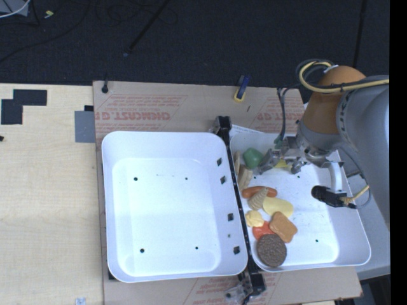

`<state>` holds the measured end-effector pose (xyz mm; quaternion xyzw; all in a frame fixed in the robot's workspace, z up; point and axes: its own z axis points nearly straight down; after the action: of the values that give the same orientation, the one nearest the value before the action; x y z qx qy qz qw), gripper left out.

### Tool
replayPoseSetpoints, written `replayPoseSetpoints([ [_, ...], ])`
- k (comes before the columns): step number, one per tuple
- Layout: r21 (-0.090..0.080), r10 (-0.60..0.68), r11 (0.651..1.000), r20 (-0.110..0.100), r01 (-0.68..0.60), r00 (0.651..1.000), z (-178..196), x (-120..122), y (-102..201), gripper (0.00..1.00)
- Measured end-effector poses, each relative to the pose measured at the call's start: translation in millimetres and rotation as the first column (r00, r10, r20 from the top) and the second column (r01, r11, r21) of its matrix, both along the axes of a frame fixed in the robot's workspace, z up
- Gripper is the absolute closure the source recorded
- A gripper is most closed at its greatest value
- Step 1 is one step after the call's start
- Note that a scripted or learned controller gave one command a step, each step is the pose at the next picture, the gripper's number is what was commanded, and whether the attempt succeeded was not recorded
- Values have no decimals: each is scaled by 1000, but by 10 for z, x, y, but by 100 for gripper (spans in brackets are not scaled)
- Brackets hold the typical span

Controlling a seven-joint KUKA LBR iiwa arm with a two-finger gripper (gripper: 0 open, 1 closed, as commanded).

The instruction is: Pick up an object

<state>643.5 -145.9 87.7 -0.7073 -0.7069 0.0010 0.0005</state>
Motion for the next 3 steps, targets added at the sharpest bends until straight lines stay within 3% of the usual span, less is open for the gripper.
replayPoseSetpoints([
  [3, 1, 2, 1000, 0, -2, 1000, 2, 2, -36, 0],
])
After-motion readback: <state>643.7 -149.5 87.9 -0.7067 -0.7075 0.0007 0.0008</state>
